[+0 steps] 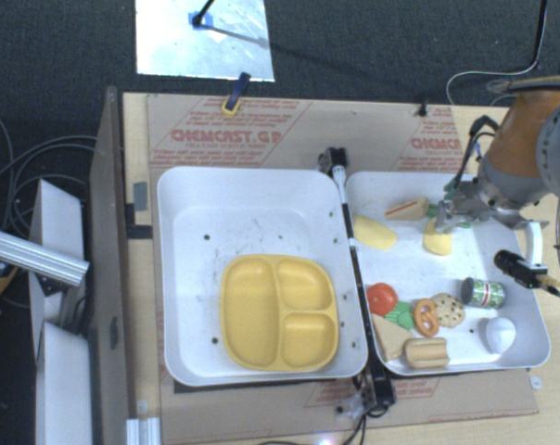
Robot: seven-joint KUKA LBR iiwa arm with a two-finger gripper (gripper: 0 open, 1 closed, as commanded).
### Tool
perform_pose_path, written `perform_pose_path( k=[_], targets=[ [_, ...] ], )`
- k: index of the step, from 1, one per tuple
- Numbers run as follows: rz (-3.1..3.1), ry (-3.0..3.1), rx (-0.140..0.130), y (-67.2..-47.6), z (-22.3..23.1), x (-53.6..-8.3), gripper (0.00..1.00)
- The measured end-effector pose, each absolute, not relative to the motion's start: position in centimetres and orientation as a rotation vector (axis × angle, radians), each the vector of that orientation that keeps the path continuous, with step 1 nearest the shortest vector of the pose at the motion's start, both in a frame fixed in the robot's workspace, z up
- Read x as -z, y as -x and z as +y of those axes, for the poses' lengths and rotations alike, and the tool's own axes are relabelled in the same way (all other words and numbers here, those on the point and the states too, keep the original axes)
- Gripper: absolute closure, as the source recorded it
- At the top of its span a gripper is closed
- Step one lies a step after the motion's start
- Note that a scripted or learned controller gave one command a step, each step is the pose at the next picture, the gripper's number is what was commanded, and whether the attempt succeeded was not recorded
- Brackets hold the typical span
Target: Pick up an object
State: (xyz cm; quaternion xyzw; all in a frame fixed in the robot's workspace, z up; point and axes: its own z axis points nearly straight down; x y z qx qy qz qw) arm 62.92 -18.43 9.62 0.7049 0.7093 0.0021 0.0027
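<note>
The gripper point(444, 219) is hanging near the far edge of the right bin point(540, 341), just above a smooth, rounded yellow piece point(438, 243); I cannot tell its state. A matte yellow tray point(280, 311) with three compartments is lying in the left bin point(197, 211).

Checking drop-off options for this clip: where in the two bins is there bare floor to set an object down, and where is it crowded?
The left bin has bare floor behind and left of the yellow divided plate. In the right bin, a patch lies between the yellow piece and the green can. Its front is crowded: tomato, pretzel, bread roll.
</note>
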Motion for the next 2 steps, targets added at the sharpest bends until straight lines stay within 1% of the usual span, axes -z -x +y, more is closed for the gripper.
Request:
perform_pose_path(
  k=[1,2],
  targets=[
    [2.219,-2.224,0.003,-58.8,-20.9,-9.6,1.00],
    [2.223,-2.211,-0.006,-58.9,-19.4,-16.2,1.00]
  ],
)
